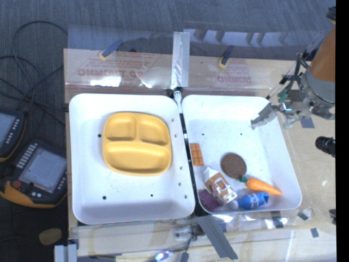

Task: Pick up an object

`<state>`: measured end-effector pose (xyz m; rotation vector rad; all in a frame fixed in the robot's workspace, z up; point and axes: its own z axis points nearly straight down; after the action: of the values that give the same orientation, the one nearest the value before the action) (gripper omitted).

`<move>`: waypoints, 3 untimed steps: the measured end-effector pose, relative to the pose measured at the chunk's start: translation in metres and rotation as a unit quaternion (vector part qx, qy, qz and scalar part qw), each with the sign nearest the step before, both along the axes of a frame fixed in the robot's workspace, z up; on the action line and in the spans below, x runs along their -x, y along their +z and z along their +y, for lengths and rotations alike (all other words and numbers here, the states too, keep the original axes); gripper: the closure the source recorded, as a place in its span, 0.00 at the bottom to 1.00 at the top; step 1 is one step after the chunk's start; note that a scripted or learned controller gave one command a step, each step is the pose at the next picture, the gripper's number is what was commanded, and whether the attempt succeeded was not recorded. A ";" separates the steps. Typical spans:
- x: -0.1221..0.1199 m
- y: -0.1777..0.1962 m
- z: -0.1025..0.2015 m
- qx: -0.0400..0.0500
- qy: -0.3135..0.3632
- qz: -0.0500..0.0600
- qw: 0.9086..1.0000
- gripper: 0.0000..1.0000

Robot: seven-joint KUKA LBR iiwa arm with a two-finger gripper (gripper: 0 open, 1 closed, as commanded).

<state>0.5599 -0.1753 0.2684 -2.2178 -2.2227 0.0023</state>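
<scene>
Off to the far left, on the dark carpet, 2 handheld control pendants (30,171) can be seen with cables looping above them. The left bin (82,201) is taken up by 1 yellow divided plate (136,143) with 3 compartments, set roughly in the middle of it.

Right by the divider, in the right bin (272,146), a small orange waffle-looking block (196,154) is found against the left wall. Further right, toward the near side, a pile of bits is seen: a purple piece (207,202) in the near-left corner, a white-and-orange carton (220,186) touching it, a brown round cookie (233,165) just above that, a blue item (253,200) beside the carton, and a toy carrot (263,186) lying tilted with its tip pointing right, touching the cookie's lower edge.

At the right edge, the gripper (278,112) is hung over the far-right part of the right bin, well apart from the pile. 2 fingers are spread wide with nothing caught between them; the left fingertip (259,119) sits out over bare white floor.
</scene>
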 end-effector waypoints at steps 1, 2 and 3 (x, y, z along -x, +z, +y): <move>-0.024 -0.009 0.048 0.000 -0.126 0.001 0.992 0.00; -0.016 -0.123 0.037 0.001 -0.118 0.001 0.993 0.00; 0.030 -0.158 0.060 -0.001 -0.012 0.001 1.000 0.00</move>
<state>0.5302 -0.1156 0.1101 -2.2422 -2.1956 0.0020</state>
